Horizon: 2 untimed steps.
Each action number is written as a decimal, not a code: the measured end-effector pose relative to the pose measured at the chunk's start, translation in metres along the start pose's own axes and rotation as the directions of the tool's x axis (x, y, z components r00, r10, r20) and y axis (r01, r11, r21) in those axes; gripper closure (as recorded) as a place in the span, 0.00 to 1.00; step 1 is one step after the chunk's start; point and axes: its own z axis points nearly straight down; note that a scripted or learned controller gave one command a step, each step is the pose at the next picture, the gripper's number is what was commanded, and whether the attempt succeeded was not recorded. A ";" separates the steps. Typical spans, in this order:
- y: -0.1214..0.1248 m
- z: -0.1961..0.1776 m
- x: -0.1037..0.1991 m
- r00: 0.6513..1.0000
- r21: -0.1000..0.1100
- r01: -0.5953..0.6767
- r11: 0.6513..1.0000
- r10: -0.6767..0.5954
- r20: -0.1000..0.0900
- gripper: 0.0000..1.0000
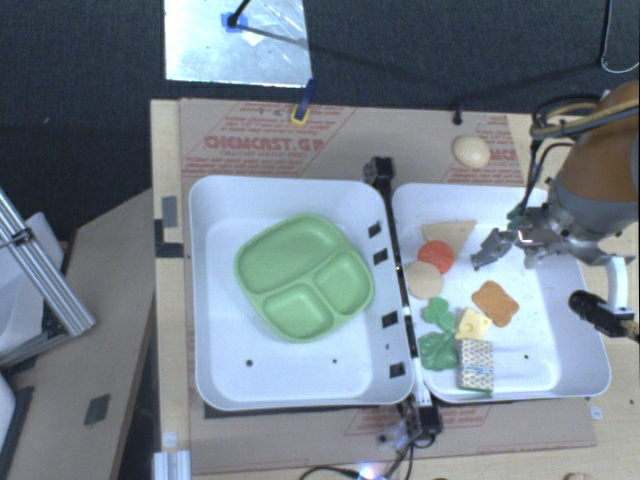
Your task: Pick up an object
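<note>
Approach step judged: hand (505, 245) positioned over the right bin (580, 368), nothing seen between its fingers; spread cannot be told. Candidate toast piece (495, 302) located just below it, apart. Descent and alignment over the toast piece required next.

Red letters "CHEMCAST GP" on brown board (262, 136) under white bins, up and far left of gripper (508, 245). Same red print on board near round cream thing (471, 151), just above gripper, partly hidden, too cut off to read fully. More red print on board's front strip (375, 420), below and left of gripper, too small to read.
</note>
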 end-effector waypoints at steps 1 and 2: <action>0.003 -0.007 0.000 1.000 -0.013 0.003 1.000 -0.003 0.002 0.00; -0.003 0.039 -0.006 1.000 -0.012 0.001 1.000 -0.001 0.002 0.00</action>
